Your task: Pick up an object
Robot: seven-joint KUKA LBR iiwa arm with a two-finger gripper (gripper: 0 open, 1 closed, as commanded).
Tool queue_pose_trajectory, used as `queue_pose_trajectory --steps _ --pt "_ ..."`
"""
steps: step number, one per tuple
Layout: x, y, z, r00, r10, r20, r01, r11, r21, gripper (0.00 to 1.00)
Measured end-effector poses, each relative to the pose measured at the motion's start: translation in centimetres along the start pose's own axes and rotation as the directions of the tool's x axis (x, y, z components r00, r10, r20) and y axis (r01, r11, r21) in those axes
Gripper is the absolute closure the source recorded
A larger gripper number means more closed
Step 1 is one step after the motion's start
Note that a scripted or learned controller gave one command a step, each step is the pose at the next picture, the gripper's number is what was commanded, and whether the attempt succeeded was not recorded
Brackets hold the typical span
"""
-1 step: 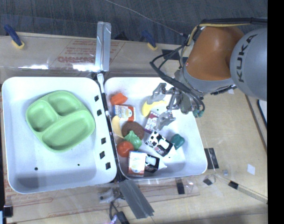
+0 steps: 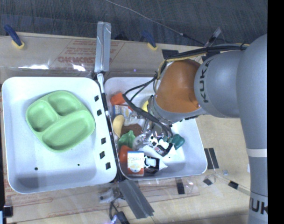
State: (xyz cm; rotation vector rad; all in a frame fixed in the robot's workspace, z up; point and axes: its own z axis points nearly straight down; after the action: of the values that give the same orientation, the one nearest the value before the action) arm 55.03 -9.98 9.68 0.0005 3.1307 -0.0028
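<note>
My two-finger gripper [image 2: 153, 136] reaches down into the right-hand shallow white bin [image 2: 193, 157], among a heap of small toys: a yellow pear-shaped piece [image 2: 118, 124], a green leafy piece [image 2: 127, 139], a teal block [image 2: 177, 141], a small carton with an orange label [image 2: 135, 162]. A pale green divided plastic plate [image 2: 60, 119] lies in the left-hand white bin [image 2: 20, 171].

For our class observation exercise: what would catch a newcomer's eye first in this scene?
First, the big grey arm with its orange band, reaching from the right over the right bin. Next, the green divided plate alone in the left bin, against the colourful clutter beneath the gripper.
</note>
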Motion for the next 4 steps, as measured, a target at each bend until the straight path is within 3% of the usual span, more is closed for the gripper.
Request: queue_pose_trajectory --steps 1,2,3,4 --pt "-0.5 0.3 -1.4 1.0 -0.009 0.011 0.009 1.0 -0.001 1.0" --pt "-9.2 -6.6 -4.9 0.995 0.098 -0.004 -0.098 0.995 0.001 1.0" --pt "-9.4 -2.5 -0.4 1.0 -0.009 0.004 0.009 1.0 0.002 1.0" --pt "-9.0 -2.4 0.4 1.0 -0.009 -0.008 0.009 1.0 -0.001 0.0"
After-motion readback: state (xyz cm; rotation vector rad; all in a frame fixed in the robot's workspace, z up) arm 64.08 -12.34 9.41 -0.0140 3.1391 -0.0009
